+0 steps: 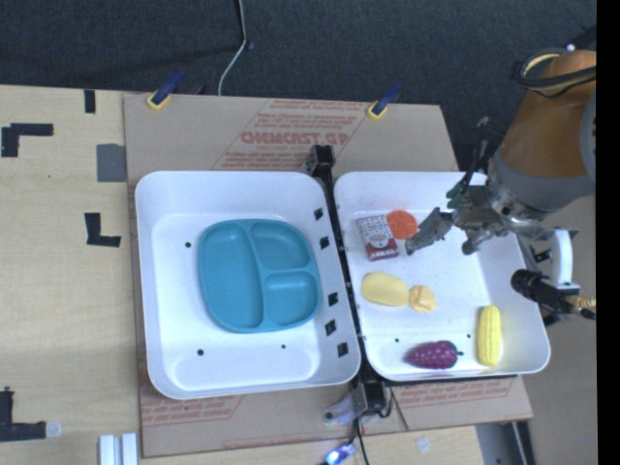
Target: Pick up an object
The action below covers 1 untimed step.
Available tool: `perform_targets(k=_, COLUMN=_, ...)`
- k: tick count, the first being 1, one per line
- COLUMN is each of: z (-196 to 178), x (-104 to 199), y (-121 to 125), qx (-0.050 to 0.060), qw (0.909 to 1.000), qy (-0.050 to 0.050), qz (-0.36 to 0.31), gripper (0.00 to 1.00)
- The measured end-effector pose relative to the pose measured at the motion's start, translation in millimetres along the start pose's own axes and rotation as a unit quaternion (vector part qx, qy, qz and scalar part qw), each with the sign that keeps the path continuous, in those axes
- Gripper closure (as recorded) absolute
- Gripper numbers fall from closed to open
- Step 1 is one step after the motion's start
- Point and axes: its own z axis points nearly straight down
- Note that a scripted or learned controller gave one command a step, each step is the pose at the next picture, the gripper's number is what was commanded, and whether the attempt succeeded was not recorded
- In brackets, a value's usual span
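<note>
The right bin (513, 356) holds several toy foods: a red-and-white carton (376, 237), an orange round piece (402, 225), a yellow pear-like piece (386, 290) with a smaller yellow lump (422, 299) beside it, a purple grape bunch (432, 355) and a corn cob (489, 334). My gripper (446, 232) hangs over the right bin, just right of the orange piece, fingers (427, 234) apart and nothing between them.
The left bin (160, 260) holds a teal divided plate (260, 273). Black clips line the seam between the bins. The arm's body covers the right bin's far right corner. Cardboard lies under both bins.
</note>
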Motion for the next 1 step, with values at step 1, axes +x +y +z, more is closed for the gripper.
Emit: perform_targets(k=1, z=-4.4, x=0.1, y=1.9, qx=-0.005, qw=1.0, qy=-0.001, qz=-0.001, gripper=0.0)
